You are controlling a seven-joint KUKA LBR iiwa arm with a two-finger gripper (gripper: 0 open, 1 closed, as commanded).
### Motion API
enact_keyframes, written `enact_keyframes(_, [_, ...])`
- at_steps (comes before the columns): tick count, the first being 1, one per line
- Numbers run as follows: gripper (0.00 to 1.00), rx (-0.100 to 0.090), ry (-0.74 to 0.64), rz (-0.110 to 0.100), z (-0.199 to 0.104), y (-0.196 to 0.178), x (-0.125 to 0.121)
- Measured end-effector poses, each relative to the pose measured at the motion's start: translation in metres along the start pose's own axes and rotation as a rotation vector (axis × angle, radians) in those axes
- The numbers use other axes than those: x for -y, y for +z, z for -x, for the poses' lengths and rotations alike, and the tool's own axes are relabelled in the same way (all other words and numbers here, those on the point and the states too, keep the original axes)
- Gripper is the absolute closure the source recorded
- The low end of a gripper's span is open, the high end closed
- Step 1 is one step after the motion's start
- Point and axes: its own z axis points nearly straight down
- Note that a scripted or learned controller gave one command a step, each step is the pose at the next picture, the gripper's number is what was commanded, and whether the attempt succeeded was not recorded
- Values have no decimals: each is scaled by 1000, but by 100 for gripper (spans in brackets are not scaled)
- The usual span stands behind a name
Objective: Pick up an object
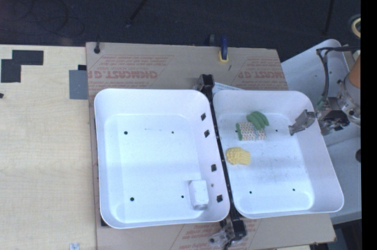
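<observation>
The pincer (pixel 301 122) hangs over the right bin's (pixel 321 198) far edge, near a green toy (pixel 257 119).

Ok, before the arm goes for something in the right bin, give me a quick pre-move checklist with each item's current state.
1. Targets present in the right bin: green object, patterned block, yellow object: ok.
2. Targets apart from each other: green object and patterned block touch or overlap; yellow object lies alone: not ok for the pair, ok for yellow.
3. Gripper over the right bin's right side, carrying nothing: ok.
4. Finger opening: cannot tell.
5. Yellow object away from the bin walls: ok.
6. White object sits in the left bin, out of the path: ok.
</observation>
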Motion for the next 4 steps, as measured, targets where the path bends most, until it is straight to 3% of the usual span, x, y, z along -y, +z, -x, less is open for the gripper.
enact_keyframes(1, [100,0,-1,-1,1,-10,0])
enact_keyframes(2, [100,-1,-8,8,-68,-81,-37])
enact_keyframes(3, [100,-3,-8,2,-143,-105,-35])
enact_keyframes(4, [100,1,10,-5,-70,-103,62])
